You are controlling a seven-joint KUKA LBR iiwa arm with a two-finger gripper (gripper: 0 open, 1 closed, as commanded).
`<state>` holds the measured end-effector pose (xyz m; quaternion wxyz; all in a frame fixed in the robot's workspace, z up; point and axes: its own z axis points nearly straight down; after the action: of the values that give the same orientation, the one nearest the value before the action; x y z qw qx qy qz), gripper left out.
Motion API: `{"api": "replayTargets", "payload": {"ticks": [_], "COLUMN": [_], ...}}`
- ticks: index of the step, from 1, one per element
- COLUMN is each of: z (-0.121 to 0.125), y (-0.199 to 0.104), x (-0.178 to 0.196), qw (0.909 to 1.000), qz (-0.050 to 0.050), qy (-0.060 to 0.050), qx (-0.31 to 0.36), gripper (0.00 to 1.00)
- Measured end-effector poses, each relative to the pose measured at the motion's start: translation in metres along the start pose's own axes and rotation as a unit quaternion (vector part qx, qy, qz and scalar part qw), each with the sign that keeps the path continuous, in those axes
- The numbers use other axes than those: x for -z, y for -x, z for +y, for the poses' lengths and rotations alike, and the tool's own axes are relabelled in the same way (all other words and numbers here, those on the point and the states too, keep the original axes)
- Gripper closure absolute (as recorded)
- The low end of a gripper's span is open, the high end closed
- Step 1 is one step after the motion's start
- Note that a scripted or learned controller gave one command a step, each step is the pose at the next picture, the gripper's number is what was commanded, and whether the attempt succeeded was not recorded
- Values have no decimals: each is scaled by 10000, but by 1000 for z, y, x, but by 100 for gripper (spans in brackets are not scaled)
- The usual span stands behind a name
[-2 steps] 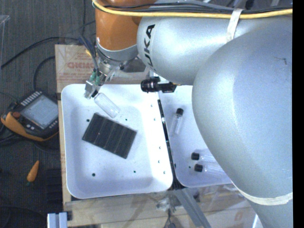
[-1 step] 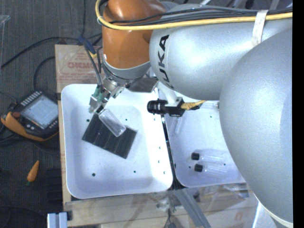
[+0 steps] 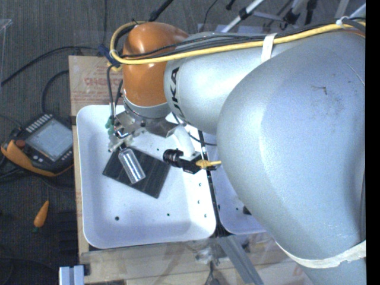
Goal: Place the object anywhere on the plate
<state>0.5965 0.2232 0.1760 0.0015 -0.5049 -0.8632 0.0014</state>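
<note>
To the far left of the fingers (image 3: 122,136) we see a teach pendant (image 3: 44,142) on the floor. A silver cylinder (image 3: 132,164) lies just below them on the dark plate (image 3: 151,180) in the left bin (image 3: 95,218). We cannot tell whether they are open or closed. A black connector (image 3: 181,159) juts to their right.

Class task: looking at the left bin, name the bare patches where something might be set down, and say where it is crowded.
In the left bin, bare floor lies along the near edge, below the dark plate, and in a strip between the plate and the left wall. It is crowded at the far side: the gripper hangs over the silver cylinder on the plate, with a black connector beside it.
</note>
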Motion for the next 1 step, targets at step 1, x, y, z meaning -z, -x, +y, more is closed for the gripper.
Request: {"api": "replayTargets", "payload": {"ticks": [1], "z": [-55], "y": [-30], "x": [70], "qw": [9602], "qz": [-5], "qy": [13], "qx": [2793], "gripper": [100]}}
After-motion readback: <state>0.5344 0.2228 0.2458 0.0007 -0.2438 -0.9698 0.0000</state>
